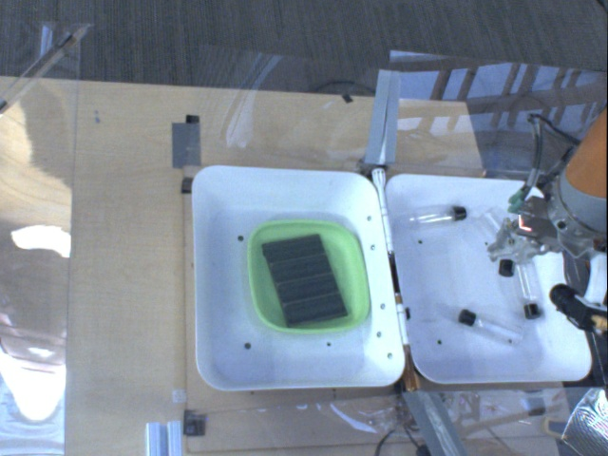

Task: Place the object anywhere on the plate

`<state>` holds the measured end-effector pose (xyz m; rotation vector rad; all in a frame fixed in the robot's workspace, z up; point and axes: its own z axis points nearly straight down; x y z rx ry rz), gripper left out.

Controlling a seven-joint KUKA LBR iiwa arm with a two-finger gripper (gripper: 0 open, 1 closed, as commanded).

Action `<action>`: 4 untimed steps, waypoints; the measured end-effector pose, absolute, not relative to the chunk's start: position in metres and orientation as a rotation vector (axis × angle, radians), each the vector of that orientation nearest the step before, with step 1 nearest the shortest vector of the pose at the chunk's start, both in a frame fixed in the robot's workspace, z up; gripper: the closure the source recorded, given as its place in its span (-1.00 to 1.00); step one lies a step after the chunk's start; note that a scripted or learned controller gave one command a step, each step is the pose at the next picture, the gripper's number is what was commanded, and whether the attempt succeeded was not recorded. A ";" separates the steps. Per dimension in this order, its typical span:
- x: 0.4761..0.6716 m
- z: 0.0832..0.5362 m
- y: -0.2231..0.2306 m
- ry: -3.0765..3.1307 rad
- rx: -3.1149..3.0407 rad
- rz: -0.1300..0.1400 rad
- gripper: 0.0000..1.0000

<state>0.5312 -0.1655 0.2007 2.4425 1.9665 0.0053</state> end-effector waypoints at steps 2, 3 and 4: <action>0.489 0.205 -0.001 2.227 2.210 0.008 1.00; 0.546 0.184 0.057 2.437 1.976 0.006 1.00; 0.546 0.185 0.057 2.437 1.976 0.006 -1.00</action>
